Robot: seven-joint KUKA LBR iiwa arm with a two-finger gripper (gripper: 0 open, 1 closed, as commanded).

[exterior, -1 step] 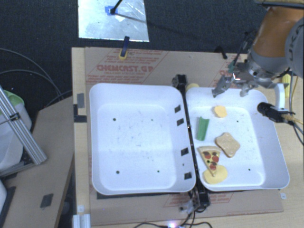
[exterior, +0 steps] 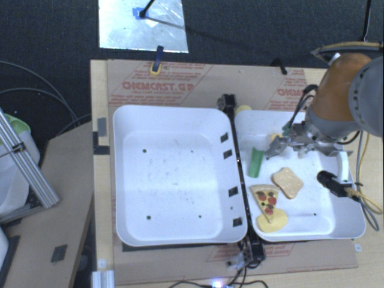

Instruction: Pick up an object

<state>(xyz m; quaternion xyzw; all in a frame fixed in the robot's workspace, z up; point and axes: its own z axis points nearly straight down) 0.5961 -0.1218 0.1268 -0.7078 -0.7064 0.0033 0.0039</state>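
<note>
Right white plastic bin (exterior: 342, 224): green plastic stick (exterior: 256, 162), tan toy bread slice (exterior: 288, 182), toy pizza wedge (exterior: 267, 201). Metal two-finger gripper (exterior: 277, 147): grasp state cannot be told. Risk: closing between stick and bread, catching neither.

Cardboard sheet (exterior: 180, 80), left print: "CHEMCAST GP" is read in red letters, upside down.
Cardboard sheet, right print: the same red lettering is partly seen, not fully legible.

Right bin (exterior: 345, 224), contents: a green stick-shaped piece (exterior: 255, 162) lies lengthwise near the left wall; a tan toy bread slice (exterior: 288, 182) lies flat near the centre; a toy pizza slice (exterior: 268, 201) with red toppings lies just below-left of it, its tip toward the bin's lower edge, overlapping a yellow piece (exterior: 273, 222).
</note>
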